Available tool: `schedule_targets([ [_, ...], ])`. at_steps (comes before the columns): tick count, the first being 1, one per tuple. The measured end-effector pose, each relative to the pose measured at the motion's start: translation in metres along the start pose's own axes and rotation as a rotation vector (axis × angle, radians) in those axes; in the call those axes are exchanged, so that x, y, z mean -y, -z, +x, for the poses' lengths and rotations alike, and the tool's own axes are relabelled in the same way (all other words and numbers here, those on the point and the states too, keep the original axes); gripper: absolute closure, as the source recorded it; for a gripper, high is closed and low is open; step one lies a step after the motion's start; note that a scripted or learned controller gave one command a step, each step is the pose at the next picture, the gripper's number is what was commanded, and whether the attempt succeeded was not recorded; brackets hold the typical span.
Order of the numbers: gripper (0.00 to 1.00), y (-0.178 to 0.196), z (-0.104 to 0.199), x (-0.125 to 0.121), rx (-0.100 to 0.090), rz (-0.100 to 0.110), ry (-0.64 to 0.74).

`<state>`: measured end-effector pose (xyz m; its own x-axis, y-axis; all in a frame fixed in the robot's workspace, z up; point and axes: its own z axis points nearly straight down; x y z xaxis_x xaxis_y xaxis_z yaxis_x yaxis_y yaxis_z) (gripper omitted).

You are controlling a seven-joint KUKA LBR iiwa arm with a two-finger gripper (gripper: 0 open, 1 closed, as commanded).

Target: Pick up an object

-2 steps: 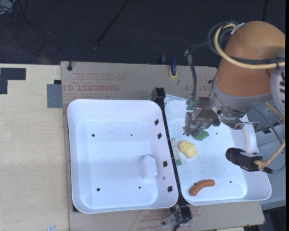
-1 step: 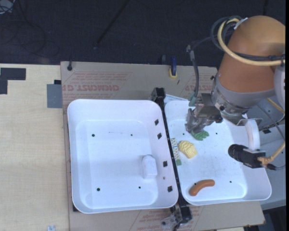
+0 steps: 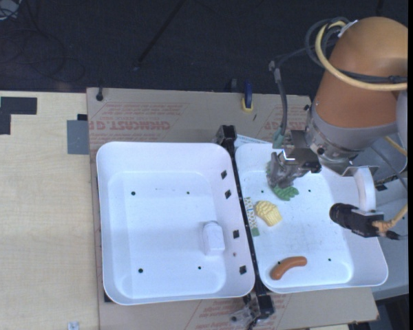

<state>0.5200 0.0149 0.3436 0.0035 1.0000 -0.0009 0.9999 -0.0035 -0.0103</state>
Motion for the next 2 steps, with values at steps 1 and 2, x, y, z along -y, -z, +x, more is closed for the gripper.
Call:
schedule_targets([
  [1,1.00,0.009,-0.001,0.000,0.000,0.003,0.000],
  [2,1.00,0.009,-0.083,0.044,0.000,-0.006,-0.005],
])
